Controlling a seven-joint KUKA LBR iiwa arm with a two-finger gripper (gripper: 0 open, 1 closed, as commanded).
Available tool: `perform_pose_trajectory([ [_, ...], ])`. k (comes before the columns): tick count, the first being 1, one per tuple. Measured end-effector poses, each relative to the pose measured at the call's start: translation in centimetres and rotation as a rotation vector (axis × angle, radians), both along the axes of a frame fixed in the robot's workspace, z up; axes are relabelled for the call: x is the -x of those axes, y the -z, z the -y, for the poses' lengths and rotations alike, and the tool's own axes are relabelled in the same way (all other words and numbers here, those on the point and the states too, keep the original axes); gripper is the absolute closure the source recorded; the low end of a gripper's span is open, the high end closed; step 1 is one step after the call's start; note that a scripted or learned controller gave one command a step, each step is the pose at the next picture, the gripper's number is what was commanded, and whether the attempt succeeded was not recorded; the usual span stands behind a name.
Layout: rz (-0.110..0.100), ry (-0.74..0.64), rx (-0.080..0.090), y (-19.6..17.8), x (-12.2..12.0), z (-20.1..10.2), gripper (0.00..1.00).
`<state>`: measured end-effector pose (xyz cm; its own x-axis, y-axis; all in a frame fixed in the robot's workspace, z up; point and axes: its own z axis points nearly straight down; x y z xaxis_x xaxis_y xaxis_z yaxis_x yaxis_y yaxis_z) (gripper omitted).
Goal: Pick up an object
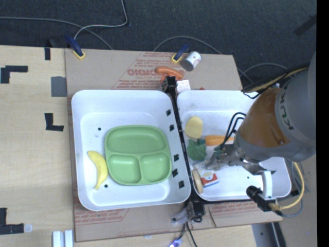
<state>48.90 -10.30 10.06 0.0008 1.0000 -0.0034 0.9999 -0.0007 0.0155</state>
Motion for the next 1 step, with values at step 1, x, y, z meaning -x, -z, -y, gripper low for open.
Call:
perform_pose_trajectory([
  [1, -0.001, 0.0, 0.0, 0.04, 0.03, 0.0, 0.0],
])
